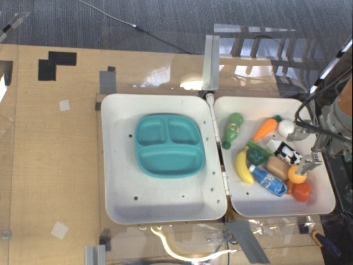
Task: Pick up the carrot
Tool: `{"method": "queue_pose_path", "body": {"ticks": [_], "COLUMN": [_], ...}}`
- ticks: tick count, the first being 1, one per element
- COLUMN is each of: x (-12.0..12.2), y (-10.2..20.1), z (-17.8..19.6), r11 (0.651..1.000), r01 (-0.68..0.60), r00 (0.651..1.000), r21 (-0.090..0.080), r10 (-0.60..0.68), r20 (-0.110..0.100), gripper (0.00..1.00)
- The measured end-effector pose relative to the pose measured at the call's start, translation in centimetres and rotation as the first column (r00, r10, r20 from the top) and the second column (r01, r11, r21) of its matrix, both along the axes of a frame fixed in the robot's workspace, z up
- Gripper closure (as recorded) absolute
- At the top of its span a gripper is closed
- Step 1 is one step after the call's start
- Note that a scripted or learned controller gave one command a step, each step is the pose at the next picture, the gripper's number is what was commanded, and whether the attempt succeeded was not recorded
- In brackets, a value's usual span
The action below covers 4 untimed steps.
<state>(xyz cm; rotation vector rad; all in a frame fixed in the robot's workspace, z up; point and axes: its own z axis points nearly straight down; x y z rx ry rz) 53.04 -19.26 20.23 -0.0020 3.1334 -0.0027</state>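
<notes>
The carrot [266,128], orange with a green top, lies tilted in the upper middle of the right bin [325,203]. A white ball [285,128] sits just to its right. My gripper [310,164] hangs low at the bin's right side, just above a small orange fruit [297,175]. It is well to the right of the carrot and below it in the view, not touching it. Nothing shows in its grasp.
The right bin also holds a green bottle [233,128], a banana [242,167], a dark green item [256,154], a brown loaf [277,168], a blue bottle [269,182], a red item [301,191] and a black-and-white item [288,152]. A teal divided plate [168,145] lies in the left bin [118,203].
</notes>
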Motion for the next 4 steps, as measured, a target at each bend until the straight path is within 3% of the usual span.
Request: {"method": "queue_pose_path", "body": {"ticks": [1,2,3,4], "x": [12.8,13.2,6.6,6.1], "y": [-1.3,-1.1,-1.3,4.8], "z": [-11.2,-9.8,-11.4,-3.3], "r11": [0.993,0.992,0.900,0.993], "r01": [-0.122,-0.129,-0.436,-0.114], "r00": [0.993,0.992,0.900,0.993], "r21": [-0.003,-0.006,-0.005,0.000], "r10": [0.122,0.129,0.436,0.114], "r20": [0.008,0.018,0.001,0.007], "gripper": [0.00,1.00,1.00,1.00]}}
